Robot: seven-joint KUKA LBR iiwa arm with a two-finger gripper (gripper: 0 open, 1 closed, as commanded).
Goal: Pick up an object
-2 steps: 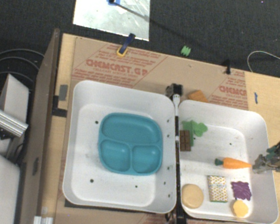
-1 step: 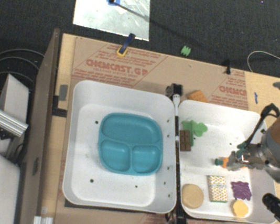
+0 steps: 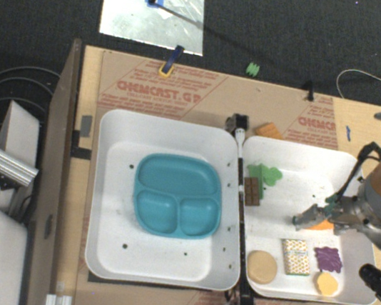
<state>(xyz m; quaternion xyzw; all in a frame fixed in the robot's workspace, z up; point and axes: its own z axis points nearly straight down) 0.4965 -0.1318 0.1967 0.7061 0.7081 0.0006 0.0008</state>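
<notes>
Two shallow white bins sit side by side on a cardboard-covered desk [image 3: 187, 86]. The left bin [image 3: 108, 192] holds a blue divided tray [image 3: 177, 194]. The right bin [image 3: 297, 166] holds small play-food pieces: a green leafy piece [image 3: 266, 174] and a brown bar [image 3: 251, 189] toward ten o'clock, and along the six o'clock edge a tan round cookie [image 3: 262, 266], a patterned square packet [image 3: 296, 256], a purple cluster [image 3: 328, 259] and a yellow disc [image 3: 327, 283]. The grey arm enters from three o'clock. Its hand [image 3: 307, 220] hangs low near the bin's middle, just beside an orange piece [image 3: 323, 225] that is mostly hidden under it. Whether the hand is open or closed cannot be made out. The bin floor toward twelve o'clock is bare.
</notes>
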